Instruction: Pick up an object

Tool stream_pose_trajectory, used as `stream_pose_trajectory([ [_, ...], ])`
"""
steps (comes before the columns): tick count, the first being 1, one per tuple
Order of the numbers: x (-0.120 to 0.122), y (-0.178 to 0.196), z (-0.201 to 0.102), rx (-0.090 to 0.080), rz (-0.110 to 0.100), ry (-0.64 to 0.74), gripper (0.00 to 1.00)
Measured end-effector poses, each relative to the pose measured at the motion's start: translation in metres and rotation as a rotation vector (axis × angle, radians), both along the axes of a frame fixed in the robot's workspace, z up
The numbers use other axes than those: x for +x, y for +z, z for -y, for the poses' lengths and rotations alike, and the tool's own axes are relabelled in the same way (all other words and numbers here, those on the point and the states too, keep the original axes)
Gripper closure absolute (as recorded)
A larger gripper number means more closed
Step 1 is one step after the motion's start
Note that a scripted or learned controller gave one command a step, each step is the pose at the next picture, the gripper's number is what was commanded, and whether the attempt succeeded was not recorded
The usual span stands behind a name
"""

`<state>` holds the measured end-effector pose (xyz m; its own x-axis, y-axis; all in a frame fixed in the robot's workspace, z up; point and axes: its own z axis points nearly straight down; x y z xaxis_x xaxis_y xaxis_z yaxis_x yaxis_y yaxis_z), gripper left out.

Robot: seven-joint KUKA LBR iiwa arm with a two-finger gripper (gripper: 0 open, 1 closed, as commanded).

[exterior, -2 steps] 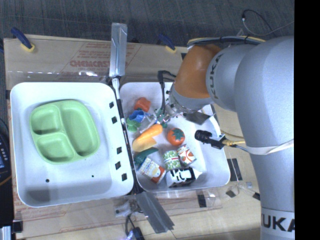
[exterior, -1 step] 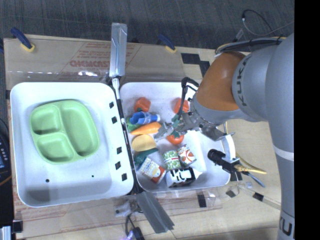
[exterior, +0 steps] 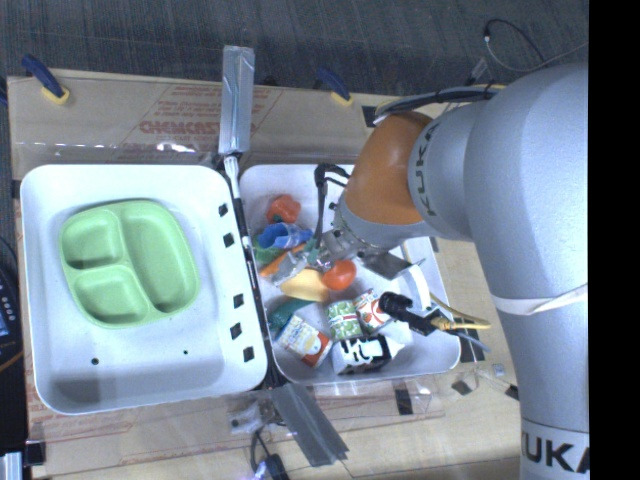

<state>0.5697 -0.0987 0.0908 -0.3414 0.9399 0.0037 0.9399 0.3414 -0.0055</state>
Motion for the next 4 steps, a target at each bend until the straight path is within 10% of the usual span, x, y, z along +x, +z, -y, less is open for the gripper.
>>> stream_pose_trajectory([
  [1, 0.0, 0.01, 0.002, -0.002, -0.001, 0.002, 1.0],
  [2, 0.0, 0.01, 0.002, -0.002, -0.001, 0.002, 0.0],
  [4, 0.028, 0.001, 0.015, -0.003, 0.005, -0.123, 0.0],
])
